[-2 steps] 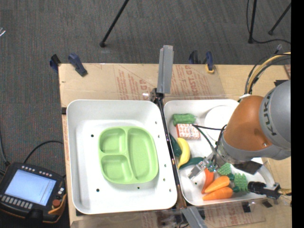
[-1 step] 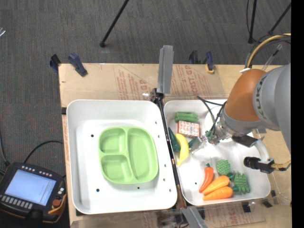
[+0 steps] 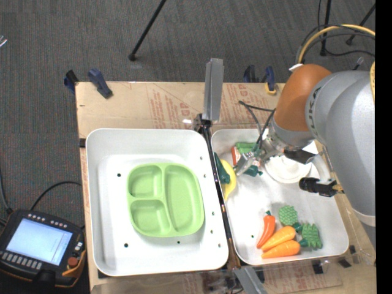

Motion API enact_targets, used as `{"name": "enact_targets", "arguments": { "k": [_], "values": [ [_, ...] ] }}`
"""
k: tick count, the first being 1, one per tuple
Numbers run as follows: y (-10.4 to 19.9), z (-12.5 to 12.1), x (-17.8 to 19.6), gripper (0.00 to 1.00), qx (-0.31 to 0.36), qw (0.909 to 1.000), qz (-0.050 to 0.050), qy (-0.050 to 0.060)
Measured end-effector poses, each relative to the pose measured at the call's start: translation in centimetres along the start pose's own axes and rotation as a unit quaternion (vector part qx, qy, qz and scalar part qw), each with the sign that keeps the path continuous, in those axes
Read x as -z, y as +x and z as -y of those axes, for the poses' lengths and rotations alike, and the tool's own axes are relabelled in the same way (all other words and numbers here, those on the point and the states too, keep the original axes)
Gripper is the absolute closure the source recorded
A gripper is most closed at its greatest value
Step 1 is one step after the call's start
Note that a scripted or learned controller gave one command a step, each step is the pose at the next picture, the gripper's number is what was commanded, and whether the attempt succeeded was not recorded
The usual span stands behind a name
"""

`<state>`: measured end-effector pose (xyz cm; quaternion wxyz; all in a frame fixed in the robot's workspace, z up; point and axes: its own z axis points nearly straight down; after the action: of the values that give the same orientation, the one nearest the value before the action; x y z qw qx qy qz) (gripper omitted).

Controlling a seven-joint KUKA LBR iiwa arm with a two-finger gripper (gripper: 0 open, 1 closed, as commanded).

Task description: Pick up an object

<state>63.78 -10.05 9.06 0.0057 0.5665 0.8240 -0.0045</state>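
My gripper [image 3: 248, 164] hangs low over the upper left part of the right bin [image 3: 343, 225], with the grey arm and its orange band behind it to the right. Just left of it lies a yellow and green toy [image 3: 225, 177] against the bin's left wall. A red and green piece [image 3: 240, 149] sits right behind the gripper. A white round dish [image 3: 283, 170] lies to its right. Near the front of the bin lie two orange carrots [image 3: 280, 242], a red pepper [image 3: 267, 226] and two green knobbly toys [image 3: 288, 214].
The left bin [image 3: 98, 164] holds a green divided plate [image 3: 165, 199]. A grey upright post [image 3: 214, 97] stands behind the divide between the bins. A teach pendant [image 3: 40, 244] lies at the lower left, off the bench.
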Motion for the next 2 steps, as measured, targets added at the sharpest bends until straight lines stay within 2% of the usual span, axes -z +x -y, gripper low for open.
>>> {"name": "enact_targets", "arguments": {
  "k": [1,2],
  "values": [
    [0.52,-0.28,0.93,1.00,0.005,1.0000,-0.004,-0.001],
    [0.58,-0.30,0.89,0.00,0.006,1.0000,-0.003,0.000]
  ]
}}
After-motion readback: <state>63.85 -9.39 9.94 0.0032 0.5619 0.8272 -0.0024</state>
